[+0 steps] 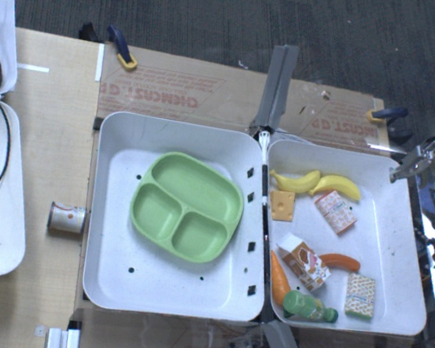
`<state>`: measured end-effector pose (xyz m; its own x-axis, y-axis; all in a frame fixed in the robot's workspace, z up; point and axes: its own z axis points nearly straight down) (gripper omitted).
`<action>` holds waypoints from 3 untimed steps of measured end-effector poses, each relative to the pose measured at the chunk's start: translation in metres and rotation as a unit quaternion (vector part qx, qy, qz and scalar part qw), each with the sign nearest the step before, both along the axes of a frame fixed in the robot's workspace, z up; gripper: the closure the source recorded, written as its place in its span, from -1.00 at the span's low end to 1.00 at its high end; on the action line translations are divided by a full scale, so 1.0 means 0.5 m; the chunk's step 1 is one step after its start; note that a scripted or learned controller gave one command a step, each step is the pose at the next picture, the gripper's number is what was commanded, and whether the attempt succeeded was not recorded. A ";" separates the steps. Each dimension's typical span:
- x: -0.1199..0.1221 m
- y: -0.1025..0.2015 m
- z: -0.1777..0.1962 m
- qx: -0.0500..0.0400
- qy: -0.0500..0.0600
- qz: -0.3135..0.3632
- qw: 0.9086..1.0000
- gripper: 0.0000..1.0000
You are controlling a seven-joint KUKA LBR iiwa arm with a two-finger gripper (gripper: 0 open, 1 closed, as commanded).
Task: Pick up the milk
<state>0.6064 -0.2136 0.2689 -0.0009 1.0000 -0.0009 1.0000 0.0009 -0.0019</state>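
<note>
Dark carpet runs behind a wooden bench (59,85), and two shallow white bins sit side by side on it. Over in the left bin (104,258) lies a green divided plate (187,205), three compartments, flat on the floor of the bin.

Now the right bin (404,242), and it's busy: two bananas (315,183) along the far wall, a cracker (281,205) just below them, a red-and-white packet (335,211) to their right. And there's the milk (304,263), a small carton lying tilted near the bin's middle, touching an orange sausage-shaped piece (340,262) on its right. A carrot (279,277) lies just to its left, a green bottle (307,307) on its side below, a pale patterned box (360,296) nearby.

Up at the right edge, the gripper (417,165) hangs over the right bin's far corner, well apart from the milk. Whether its jaws are apart or closed, I cannot tell.

A small can (67,218) lies on the bench, left of the bins.
</note>
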 end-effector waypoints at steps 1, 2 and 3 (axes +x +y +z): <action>-0.105 0.069 -0.312 0.001 0.001 -0.016 1.000 -1.00; -0.159 0.212 -0.350 -0.004 -0.005 0.036 0.999 -1.00; -0.160 0.237 -0.354 0.000 -0.002 -0.146 0.989 -1.00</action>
<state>0.5261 -0.0951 0.0917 0.2874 0.9578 -0.0013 0.9578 -0.2874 0.0012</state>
